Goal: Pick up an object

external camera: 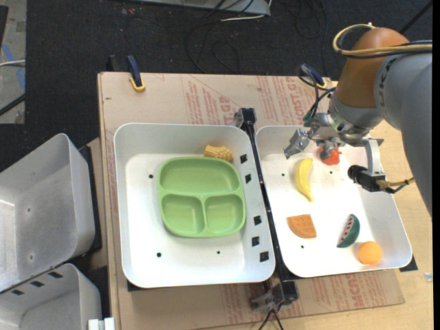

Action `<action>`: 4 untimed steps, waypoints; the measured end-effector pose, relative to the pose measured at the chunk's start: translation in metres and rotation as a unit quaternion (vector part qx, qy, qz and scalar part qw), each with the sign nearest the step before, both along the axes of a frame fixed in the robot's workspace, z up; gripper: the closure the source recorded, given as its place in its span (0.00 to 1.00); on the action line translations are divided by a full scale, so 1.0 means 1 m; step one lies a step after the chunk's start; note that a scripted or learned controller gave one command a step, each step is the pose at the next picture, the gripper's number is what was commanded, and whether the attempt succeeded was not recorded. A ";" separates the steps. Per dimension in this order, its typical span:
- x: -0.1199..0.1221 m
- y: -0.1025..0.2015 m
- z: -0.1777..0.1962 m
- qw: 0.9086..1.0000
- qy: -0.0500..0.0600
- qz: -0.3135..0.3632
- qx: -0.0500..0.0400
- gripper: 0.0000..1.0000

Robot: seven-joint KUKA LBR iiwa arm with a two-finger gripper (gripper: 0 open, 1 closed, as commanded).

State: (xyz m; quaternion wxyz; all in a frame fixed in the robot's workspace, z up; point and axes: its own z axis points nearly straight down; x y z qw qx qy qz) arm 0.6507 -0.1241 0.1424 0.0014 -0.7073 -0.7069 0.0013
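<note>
My gripper [314, 148] hangs over the far side of the right bin [389, 208], open, with its fingers spread and nothing seen between them. A small red object [331, 156] lies just under its right finger [331, 145]. A yellow banana [304, 177] lies just in front of the gripper. Nearer the front of this bin are an orange wedge [302, 225], a watermelon slice [348, 230] and an orange ball [370, 253].
The left bin [126, 205] holds a green divided plate [202, 196] with a yellow waffle piece [218, 152] behind it. A black divider [259, 184] runs between the bins. White containers [41, 205] stand off the bench at the left.
</note>
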 end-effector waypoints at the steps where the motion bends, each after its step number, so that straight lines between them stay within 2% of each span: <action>1: -0.001 0.001 -0.053 1.000 0.000 0.000 0.000 0.00; 2: 0.001 0.001 -0.039 1.000 -0.003 0.000 0.000 1.00; 4: -0.005 0.008 0.053 1.000 -0.004 0.002 0.000 1.00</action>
